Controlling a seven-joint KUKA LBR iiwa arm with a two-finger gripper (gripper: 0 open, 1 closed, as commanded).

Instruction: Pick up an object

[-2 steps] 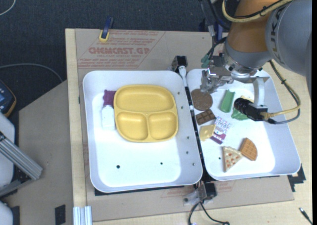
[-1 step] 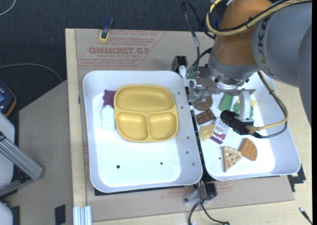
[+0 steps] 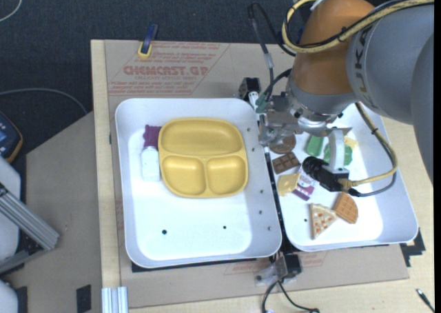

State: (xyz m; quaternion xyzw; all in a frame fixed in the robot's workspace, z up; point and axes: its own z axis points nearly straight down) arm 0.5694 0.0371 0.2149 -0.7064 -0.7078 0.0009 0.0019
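End effector (image 3: 281,132) above round brown cookie (image 3: 282,143).

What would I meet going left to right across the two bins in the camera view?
Purple-capped white bottle → yellow divided plate → chocolate bar piece → pizza slice toy → waffle piece.

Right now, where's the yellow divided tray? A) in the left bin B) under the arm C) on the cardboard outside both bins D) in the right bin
A: the yellow divided tray lies flat in the left bin, beside a small white bottle with a purple cap, while the arm hangs over the right bin among the toy food pieces.
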